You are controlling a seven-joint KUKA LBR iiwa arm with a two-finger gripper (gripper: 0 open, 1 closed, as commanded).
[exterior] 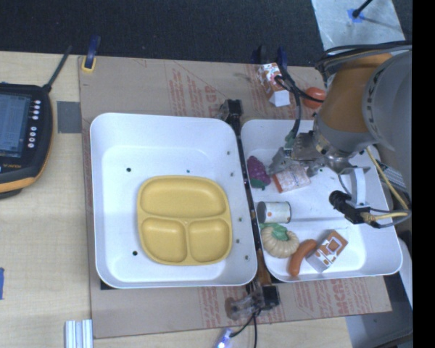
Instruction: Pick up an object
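Observation:
The right bin holds several small objects. A purple bunch of grapes lies by its left wall, with a red and white packet beside it. Lower down are a white can on its side, a pale gourd with a green top, a sausage and a small orange and white box. My gripper is low in the bin's upper part, right above the packet and just right of the grapes. The arm's wrist hides what lies between the gripper and the packet.
The left bin holds a yellow divided plate. A teach pendant lies on the bench at far left. Small clutter and cables sit behind the right bin. The arm's grey body covers the right bin's far right corner.

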